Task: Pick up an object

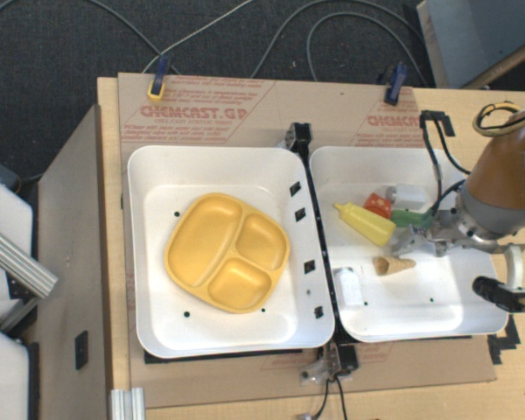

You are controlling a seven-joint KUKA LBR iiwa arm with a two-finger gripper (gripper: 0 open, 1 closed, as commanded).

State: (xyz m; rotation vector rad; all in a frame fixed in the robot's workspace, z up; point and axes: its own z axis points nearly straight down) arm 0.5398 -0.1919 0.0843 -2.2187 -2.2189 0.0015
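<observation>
My claw (417,239) is down in the right bin (437,318); whether it is spread or pinched, I cannot tell. The yellow bottle (366,222) lies just to its left, a tan piece (392,265) just below. A yellow tray (227,252) sits in the left bin (149,261).

Brown board-topped bench (245,103), printed in red lettering along the far side; two shallow white bins set side by side on it, touching along a black centre divider (308,226); left bin (149,261) and right bin (420,322) both lying flat; blue clamps gripping the far edge, one at the left (159,85), one at the right (394,84); dark carpet (52,59) around the bench.
</observation>
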